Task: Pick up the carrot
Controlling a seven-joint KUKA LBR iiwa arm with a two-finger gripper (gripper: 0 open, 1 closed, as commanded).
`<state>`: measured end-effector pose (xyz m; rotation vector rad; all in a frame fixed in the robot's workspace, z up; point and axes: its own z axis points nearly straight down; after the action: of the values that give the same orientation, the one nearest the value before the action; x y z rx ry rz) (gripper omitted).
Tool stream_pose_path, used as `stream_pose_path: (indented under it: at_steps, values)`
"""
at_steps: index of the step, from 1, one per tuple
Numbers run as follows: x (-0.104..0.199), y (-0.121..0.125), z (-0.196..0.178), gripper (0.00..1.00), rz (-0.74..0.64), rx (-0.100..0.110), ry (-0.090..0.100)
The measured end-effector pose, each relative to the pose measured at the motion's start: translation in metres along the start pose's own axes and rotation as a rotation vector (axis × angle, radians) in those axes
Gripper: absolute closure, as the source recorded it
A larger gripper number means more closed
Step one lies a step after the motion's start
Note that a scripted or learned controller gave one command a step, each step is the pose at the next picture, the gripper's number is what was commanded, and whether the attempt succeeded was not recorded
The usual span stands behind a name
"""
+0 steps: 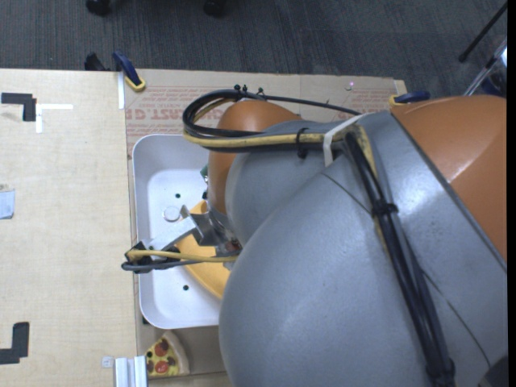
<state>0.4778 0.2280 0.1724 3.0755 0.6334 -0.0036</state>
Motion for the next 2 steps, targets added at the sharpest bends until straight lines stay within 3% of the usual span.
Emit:
stream_pose_path:
  at_steps: [1,2]
  values:
    - [-0.0012,0.0006,0.0776,1.0,0.21,-0.001,-0.003]
    - [0.0003,0.0012,0.0759,0.0,0.209,-0.002,0.003]
